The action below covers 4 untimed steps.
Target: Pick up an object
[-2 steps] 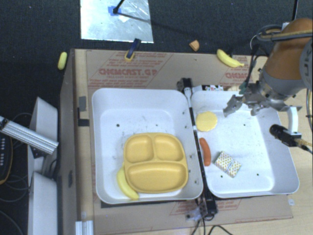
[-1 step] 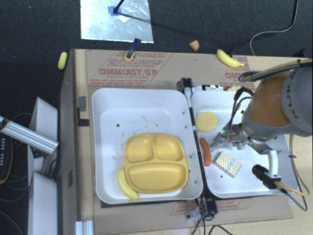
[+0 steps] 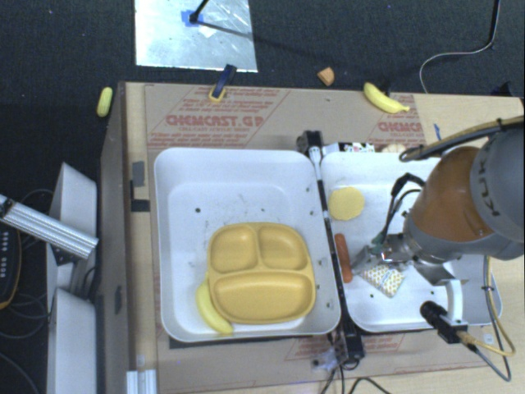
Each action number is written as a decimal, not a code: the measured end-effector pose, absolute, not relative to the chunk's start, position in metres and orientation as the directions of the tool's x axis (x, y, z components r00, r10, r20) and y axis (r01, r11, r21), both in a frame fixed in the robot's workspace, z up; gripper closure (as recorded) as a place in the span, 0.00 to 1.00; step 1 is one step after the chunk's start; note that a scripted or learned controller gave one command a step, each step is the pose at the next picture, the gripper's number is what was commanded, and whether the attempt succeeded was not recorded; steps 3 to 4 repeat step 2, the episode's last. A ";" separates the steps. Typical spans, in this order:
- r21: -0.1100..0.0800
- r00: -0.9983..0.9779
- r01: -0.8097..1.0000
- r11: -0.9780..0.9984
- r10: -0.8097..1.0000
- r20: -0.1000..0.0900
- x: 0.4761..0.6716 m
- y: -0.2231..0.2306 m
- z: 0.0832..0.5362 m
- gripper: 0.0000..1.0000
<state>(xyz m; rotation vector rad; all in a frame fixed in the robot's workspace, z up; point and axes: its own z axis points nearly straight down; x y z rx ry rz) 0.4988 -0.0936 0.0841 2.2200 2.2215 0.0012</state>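
My pincer hangs low in the right bin above a small checkered packet, pale and speckled; my wrist hides part of it; whether I grip it, I cannot tell.

Grey KUKA arm with orange band reaching in from the right, wrist bent down and leftward; two-finger metal gripper held low, pointing down-left; bulky grey and orange wrist housing looming above it, cables trailing alongside
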 end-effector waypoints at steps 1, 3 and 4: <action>0.004 -0.001 1.000 0.001 1.000 0.001 0.500 -0.093 0.095 1.00; 0.003 -0.004 1.000 0.004 1.000 0.001 0.541 -0.021 0.185 1.00; 0.003 -0.004 1.000 0.004 1.000 0.001 0.541 -0.021 0.185 1.00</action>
